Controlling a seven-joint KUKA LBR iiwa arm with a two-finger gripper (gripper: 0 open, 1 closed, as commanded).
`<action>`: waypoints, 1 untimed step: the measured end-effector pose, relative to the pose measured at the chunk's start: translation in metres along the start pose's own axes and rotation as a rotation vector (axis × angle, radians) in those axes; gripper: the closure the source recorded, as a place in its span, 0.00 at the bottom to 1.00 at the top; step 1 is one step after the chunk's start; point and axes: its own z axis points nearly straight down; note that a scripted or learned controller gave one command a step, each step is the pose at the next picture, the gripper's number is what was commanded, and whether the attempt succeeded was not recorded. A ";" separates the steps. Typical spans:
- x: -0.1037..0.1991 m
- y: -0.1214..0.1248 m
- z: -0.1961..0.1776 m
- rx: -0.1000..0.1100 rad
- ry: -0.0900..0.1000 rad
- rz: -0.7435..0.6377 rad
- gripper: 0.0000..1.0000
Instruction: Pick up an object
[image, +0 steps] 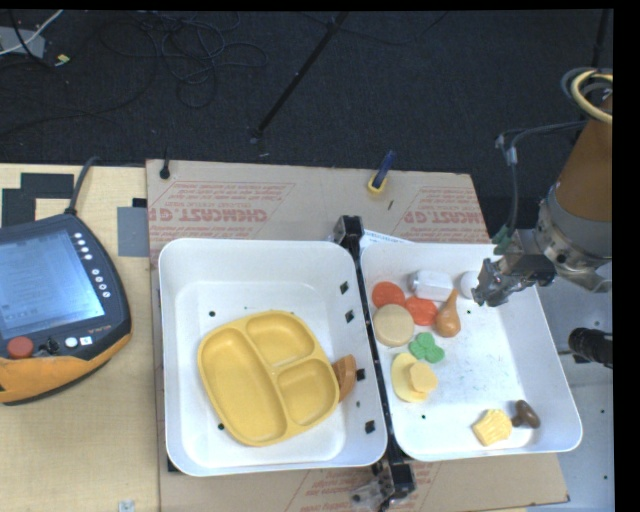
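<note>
The right bin (555, 375) holds a cluster of small toy foods: an orange-red piece (388, 294), a tan round disc (394, 325), a white piece (432, 283), a tan pear shape (448, 316), a green piece (428, 348) and a pale yellow piece (414, 379). Near its front right corner lie a yellow chunk (492, 427) and a small brown piece (525, 413). My gripper (488, 285) hangs over the bin's upper right part, just right of the pear shape. Nothing shows between its fingers.
The left bin (185, 275) carries a yellow divided plate (266, 376), with a small brown item (346, 376) at the plate's right edge. A teach pendant (55, 300) lies on the bench at far left. Cardboard lies under both bins.
</note>
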 end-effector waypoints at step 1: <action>0.074 -0.034 -0.050 0.002 0.001 -0.005 1.00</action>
